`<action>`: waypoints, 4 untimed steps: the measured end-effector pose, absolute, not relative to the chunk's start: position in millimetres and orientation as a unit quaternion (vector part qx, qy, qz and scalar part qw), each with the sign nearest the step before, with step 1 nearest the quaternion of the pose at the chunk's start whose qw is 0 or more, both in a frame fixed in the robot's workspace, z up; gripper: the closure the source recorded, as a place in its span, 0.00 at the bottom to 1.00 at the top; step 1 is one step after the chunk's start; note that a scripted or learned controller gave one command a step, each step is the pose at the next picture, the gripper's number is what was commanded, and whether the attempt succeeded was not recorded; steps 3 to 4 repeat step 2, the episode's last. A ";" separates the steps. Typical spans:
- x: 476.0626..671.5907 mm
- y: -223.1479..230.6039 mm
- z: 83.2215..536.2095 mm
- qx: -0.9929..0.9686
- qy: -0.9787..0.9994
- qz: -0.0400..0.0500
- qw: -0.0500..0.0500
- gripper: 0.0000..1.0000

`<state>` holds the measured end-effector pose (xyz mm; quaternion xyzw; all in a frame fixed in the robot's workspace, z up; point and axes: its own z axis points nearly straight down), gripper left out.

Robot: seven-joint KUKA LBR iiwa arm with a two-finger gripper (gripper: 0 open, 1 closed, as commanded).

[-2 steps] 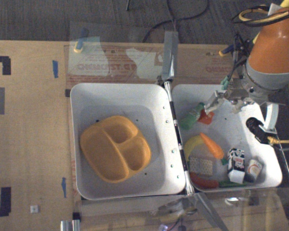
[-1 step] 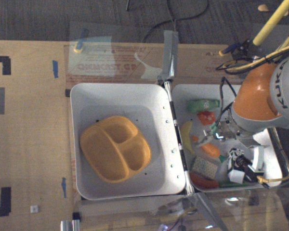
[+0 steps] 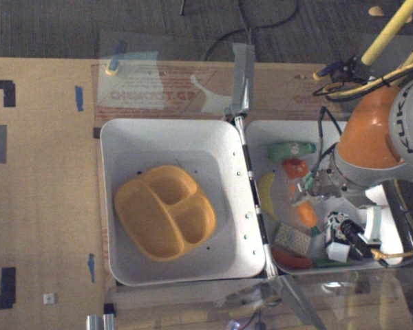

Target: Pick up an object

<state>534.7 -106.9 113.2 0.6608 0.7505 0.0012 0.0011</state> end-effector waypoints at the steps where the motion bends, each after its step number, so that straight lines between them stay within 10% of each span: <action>1: 519.8 -132.7 112.6 0.646 0.763 0.000 -0.001 1.00; 2: 500.5 -59.5 210.3 0.727 0.687 0.000 0.000 1.00; 4: 500.5 -59.5 210.3 0.727 0.687 0.000 0.000 1.00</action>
